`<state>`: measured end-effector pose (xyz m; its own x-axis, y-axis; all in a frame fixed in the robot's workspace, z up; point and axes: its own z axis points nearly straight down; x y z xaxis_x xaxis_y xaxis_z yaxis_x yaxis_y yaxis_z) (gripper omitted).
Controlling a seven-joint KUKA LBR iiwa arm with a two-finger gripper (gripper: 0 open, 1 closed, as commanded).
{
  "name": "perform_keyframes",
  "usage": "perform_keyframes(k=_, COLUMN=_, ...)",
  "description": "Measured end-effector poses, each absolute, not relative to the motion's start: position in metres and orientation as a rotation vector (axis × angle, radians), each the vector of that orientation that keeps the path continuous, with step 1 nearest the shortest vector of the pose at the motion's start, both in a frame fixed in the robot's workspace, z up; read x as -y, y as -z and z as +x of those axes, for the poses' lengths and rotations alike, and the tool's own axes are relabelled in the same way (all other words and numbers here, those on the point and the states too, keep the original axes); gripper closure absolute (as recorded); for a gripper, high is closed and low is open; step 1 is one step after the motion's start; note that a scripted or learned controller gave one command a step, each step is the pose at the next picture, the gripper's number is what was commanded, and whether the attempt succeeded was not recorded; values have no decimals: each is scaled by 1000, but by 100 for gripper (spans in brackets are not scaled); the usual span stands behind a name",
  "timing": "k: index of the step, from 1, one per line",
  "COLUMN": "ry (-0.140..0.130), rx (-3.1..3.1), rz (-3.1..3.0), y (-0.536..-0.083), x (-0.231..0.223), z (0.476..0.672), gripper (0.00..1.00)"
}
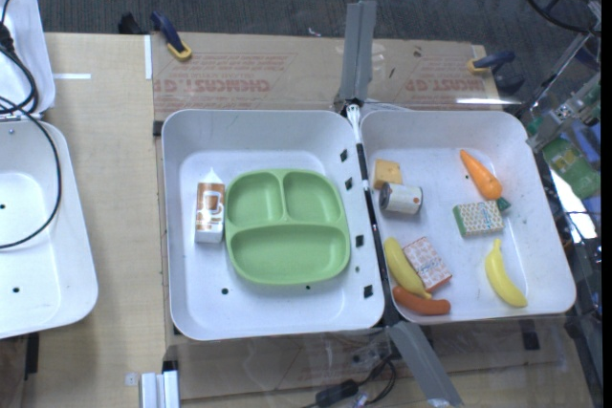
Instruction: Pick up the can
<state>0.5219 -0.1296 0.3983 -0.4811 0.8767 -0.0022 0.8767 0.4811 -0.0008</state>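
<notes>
In the right bin point(516, 134), the can point(401, 198) lies near the left wall, with a yellow block point(387, 173) touching its far side and a banana point(403, 265) and a red-patterned box point(426, 263) nearer the front edge. Bare floor opens to its right, toward the green box point(477, 218) and the carrot point(480, 174)

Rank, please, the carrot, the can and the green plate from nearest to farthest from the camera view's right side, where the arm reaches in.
1. Carrot: right bin, toward its right half.
2. Can: same bin, lying near its left wall.
3. Green plate: left bin, middle.
</notes>
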Motion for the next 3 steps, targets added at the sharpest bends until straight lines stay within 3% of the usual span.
perform_keyframes(k=1, ry=3, rx=-2712, rz=1589, y=-284, x=49, z=547, gripper=100)
perform_keyframes(k=2, ry=0, rx=-3035, rz=812, y=-283, x=-11, z=496, gripper=100)
perform_keyframes(k=3, ry=1, rx=-3035, rz=813, y=-283, x=-10, z=496, gripper=0)
